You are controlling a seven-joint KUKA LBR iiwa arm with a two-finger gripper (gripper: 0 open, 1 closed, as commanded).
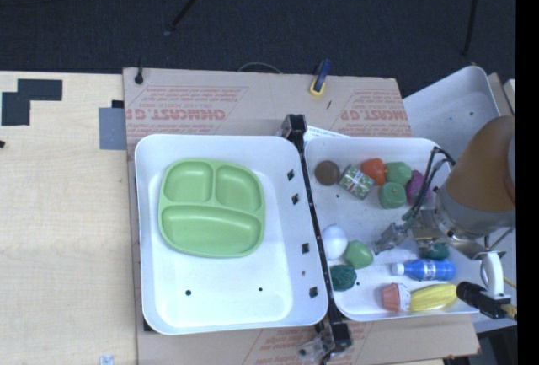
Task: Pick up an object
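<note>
We see the arm (484, 178) reaching into the right bin (337, 154), its end effector (396, 235) low among the small objects there.

We cannot tell how the end effector is set, and nothing shows between its tips. It sits in the middle of the right bin, just beside a teal lump (436, 251) and above a blue and white bottle (425, 271) lying on its side. Near the bin's front edge we find a yellow banana-like toy (434, 297) and an orange piece (390, 297). By its left wall lie a white ball (334, 240), a green lump (359, 254) and a dark green lump (343, 276). Toward the back edge sit a brown disc (327, 173), a small can (356, 181), a red piece (373, 169) and green blocks (394, 185). The left bin (160, 287) carries a green divided plate (211, 207).
</note>
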